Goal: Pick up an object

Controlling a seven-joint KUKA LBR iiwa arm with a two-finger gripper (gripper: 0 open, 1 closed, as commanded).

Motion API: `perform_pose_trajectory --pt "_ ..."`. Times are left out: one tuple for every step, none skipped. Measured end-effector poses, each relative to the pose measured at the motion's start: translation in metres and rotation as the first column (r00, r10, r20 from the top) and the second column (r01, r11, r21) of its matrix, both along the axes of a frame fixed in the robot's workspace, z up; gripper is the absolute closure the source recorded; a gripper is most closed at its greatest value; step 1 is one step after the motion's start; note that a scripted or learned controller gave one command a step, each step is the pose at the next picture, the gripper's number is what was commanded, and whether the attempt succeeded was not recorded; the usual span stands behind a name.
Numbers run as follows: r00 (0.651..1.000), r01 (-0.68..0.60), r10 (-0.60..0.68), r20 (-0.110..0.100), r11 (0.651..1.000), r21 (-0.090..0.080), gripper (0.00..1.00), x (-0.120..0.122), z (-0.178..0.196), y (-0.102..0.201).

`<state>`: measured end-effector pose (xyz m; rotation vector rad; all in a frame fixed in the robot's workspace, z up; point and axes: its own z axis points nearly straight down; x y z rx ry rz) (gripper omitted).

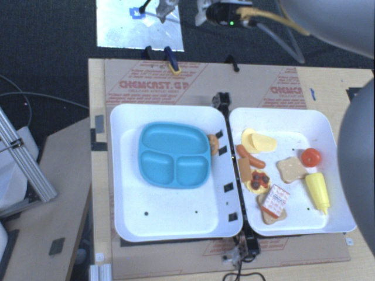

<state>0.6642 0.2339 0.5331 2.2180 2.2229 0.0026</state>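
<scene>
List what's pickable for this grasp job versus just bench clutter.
Job:
red toy tomato
yellow toy corn cob
tan toy bread slice
orange toy hot dog
blue divided plastic plate

Clutter:
lettered brown cardboard sheet
grey metal plate

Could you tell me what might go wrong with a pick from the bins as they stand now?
1. The hot dog, pizza slice and carton crowd the right bin near the divider, so a grasp may catch two items or nudge neighbours.
2. The small orange piece sits wedged between the blue divided plate and the left bin wall, leaving little finger room.
3. The tomato looks round and may roll away.
</scene>
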Motion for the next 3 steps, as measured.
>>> perform_pose_trajectory --pt "1.000 -0.003 0.003 0.004 1.000 0.001 1.00 0.000 0.012 0.000" --pt "1.000 -0.003 0.003 0.002 1.000 0.000 0.00 0.000 0.011 0.000" --pt "1.000 0.002 -0.003 -0.015 1.000 -0.005 0.00 -0.054 -0.105 -0.017"
